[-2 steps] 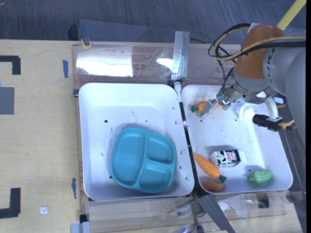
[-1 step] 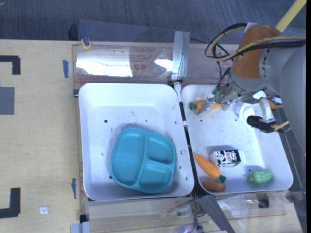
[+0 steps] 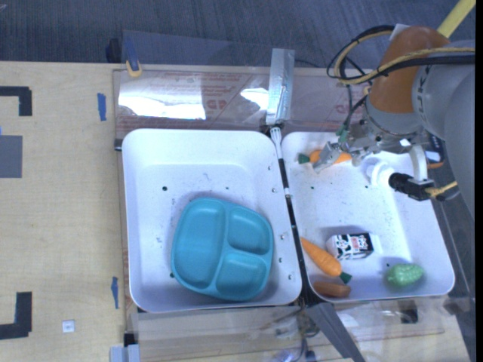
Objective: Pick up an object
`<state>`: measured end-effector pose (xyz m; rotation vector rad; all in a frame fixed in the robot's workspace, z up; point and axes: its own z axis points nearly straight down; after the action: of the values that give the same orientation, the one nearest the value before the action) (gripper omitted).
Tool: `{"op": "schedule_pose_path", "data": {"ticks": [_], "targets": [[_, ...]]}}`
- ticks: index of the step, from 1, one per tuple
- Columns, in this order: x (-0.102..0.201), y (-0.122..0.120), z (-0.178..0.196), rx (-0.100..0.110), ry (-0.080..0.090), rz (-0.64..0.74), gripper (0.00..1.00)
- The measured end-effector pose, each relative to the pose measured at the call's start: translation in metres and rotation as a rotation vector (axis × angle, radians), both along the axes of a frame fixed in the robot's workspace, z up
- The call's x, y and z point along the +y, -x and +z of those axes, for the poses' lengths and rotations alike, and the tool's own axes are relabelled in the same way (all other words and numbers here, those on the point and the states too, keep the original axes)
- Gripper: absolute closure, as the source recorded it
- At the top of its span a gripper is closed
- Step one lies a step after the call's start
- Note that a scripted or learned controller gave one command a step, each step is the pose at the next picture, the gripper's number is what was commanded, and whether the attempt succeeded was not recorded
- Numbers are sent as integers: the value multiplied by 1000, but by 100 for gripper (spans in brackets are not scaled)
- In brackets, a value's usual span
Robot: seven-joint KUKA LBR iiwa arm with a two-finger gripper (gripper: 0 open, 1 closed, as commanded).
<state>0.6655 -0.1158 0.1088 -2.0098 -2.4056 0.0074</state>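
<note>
While the end effector point(image 3: 330, 157) sits low at the far edge of the right bin point(image 3: 441, 236), an orange carrot point(image 3: 341, 157) shows at its tip.

Whether its fingers grip that carrot, or how they stand, I cannot tell, so the pick looks begun but unproven; lifting clear is left. Toward the bin's near edge lie a second carrot point(image 3: 323, 258), tapered and smooth, a boxy black-and-white carton point(image 3: 352, 245), a bumpy green lump point(image 3: 404, 275) and a brownish sausage shape point(image 3: 330, 288). The left bin point(image 3: 151, 157) holds a glossy teal divided plate point(image 3: 223, 249) with rounded corners.
</note>
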Motion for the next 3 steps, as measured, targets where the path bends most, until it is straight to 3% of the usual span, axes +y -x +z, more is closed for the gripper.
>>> {"op": "schedule_pose_path", "data": {"ticks": [1, 2, 3], "targets": [[-32, 81, 10, -4, 1, 19, 0], [-7, 104, -23, -14, 3, 28, 0], [-8, 183, -22, -15, 3, 49, 0]]}}
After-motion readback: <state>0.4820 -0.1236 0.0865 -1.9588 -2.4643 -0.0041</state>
